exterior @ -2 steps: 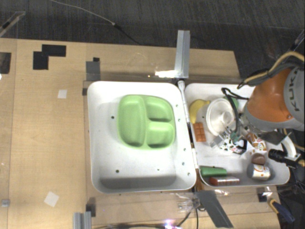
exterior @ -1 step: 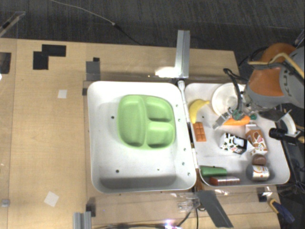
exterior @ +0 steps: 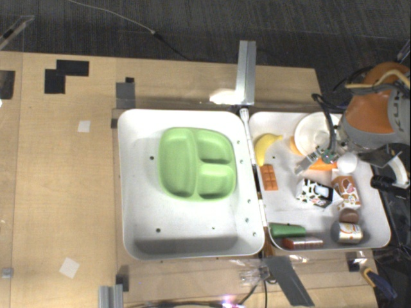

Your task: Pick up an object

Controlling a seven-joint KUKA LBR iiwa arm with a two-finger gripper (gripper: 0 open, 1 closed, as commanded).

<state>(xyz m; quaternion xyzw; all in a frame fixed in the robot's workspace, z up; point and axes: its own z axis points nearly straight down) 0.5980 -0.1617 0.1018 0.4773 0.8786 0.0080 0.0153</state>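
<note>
My gripper reaches in from the right over the upper part of the right bin. It hangs right over an orange carrot-like piece, just below a white bowl. A white egg-shaped item lies to its right and a black-and-white patterned item just below. I see nothing lifted clear of the bin floor.
The right bin also holds a yellow banana, a brown bar, a brown bottle, a small can, a green marker and a dark red one. A green divided plate lies in the left bin.
</note>
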